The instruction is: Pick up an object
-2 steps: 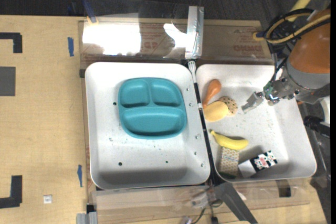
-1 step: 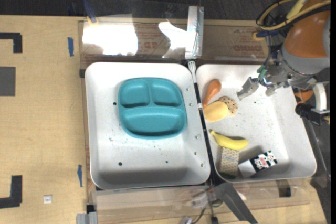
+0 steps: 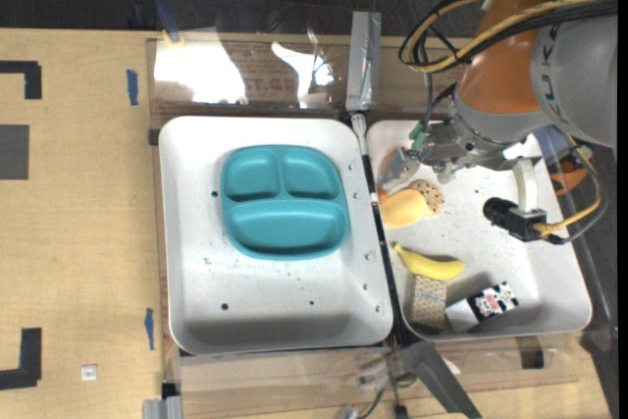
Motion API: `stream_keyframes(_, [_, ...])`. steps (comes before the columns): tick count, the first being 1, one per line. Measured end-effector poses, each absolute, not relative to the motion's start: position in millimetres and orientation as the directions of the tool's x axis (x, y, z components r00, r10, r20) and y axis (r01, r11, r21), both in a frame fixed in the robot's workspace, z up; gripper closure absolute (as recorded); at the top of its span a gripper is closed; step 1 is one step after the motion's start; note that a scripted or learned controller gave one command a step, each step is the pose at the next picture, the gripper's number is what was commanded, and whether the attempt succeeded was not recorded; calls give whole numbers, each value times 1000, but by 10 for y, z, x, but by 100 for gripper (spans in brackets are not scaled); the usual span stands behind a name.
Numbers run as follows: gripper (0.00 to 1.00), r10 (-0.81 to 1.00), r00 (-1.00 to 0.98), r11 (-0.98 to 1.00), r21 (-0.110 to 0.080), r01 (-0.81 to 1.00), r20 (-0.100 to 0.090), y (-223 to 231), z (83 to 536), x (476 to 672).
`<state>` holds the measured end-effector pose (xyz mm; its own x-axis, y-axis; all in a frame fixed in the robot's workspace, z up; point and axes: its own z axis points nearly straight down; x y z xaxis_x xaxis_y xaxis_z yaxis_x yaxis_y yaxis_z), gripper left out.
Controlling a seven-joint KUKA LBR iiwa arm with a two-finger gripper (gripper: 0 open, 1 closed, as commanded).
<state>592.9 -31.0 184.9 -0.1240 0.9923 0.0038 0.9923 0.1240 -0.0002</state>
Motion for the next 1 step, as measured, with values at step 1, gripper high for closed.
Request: stream_keyframes(1, [0, 970, -242, 242, -1, 970, 0, -819, 1848, 5471])
